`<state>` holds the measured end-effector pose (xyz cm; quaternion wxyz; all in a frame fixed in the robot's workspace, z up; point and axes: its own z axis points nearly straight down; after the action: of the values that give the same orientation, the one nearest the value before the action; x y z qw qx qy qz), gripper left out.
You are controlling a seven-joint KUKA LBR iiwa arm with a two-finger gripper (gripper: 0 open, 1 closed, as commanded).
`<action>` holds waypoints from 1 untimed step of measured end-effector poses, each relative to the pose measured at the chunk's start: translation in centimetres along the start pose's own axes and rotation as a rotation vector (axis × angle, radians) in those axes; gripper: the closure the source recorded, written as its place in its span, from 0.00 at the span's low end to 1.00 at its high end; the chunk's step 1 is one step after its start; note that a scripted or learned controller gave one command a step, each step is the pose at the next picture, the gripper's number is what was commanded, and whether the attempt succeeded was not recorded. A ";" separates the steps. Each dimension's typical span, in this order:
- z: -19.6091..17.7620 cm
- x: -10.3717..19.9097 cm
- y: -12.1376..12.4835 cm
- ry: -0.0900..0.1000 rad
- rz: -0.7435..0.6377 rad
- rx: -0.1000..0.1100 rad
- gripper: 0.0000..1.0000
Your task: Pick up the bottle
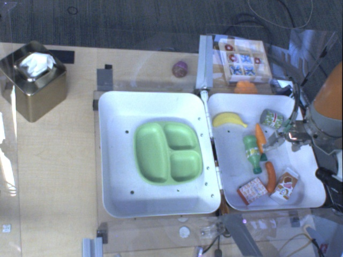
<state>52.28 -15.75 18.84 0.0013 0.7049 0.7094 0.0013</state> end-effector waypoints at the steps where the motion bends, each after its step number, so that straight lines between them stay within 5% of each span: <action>1: 9.8 4.4 2.0 -0.002 0.028 -0.013 0.00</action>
<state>54.25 -11.29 9.00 0.0065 0.7147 0.6994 0.0052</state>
